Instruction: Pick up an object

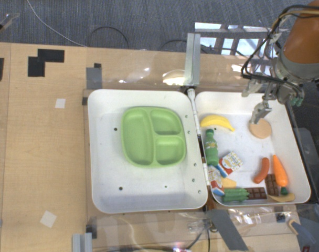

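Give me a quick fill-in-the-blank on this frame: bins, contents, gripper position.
1. The green divided plate lies in the ____ bin as the camera sees it.
2. The gripper hovers just above the round tan ____ in the right bin.
3. The yellow banana lies just above the cap of the green ____.
4. The carrot lies beside a red ____.

Missing words: left; disc; bottle; sausage

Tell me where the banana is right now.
The banana lies in the right bin, near its upper left corner, just above the green bottle and left of the tan disc.
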Robot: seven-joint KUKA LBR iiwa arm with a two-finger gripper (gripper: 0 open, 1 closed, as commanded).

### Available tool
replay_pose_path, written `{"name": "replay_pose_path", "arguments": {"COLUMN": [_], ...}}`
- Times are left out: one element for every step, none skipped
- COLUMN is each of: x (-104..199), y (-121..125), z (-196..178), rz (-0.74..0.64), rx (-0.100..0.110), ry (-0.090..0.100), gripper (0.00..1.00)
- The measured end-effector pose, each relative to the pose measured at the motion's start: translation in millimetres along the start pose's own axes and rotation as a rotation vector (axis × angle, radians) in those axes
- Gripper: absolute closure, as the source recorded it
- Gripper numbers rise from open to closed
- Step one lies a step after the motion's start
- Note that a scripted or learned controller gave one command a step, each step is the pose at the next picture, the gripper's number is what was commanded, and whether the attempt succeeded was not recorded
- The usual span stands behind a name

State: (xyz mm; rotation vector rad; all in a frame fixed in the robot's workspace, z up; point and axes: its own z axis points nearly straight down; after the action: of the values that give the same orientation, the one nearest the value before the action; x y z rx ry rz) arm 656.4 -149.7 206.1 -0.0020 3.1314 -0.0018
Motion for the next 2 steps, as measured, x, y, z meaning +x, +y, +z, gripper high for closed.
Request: {"name": "replay_pose_path", "arguments": {"x": [33.0, 71.6], "y": [-57.7, -55.7], "z": [114.1, 116.8], "rz": [-0.066, -0.049], "rx": [0.002, 0.001], "ry": [-0.003, -0.001], "gripper": [0.00, 0.00]}}
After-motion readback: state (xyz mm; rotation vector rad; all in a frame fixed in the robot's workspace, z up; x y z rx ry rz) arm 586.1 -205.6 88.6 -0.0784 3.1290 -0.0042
